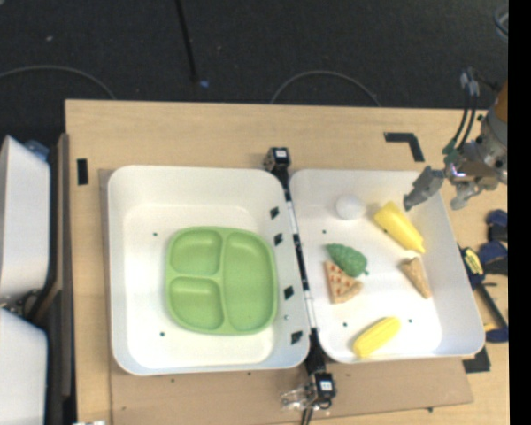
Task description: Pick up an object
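A wooden surface (203, 131) carried two shallow white bins side by side. The left bin (133, 193) held a green divided plate (221, 280). The right bin (451, 326) held six small items: a white ball (349, 206), a yellow banana-like piece (398, 226), a green leafy piece (348, 258), a pizza-slice toy (340, 283), a tan wedge (416, 276) and a yellow corn cob (375, 336).

The gripper (442, 189) hung over the right bin's upper right corner, reaching in from the right. Its two grey fingers (419, 189) were spread apart, with nothing between them.

The task looked barely begun: every item lay loose on the bin floor, none lifted. What remained was to choose one, descend, close and raise it.

The yellow banana-like piece lay nearest, just beside and below-left of the gripper, seemingly the likeliest target. The white ball sat farther left; the tan wedge lay below it, and the corn cob was well apart, near the bin's front edge.
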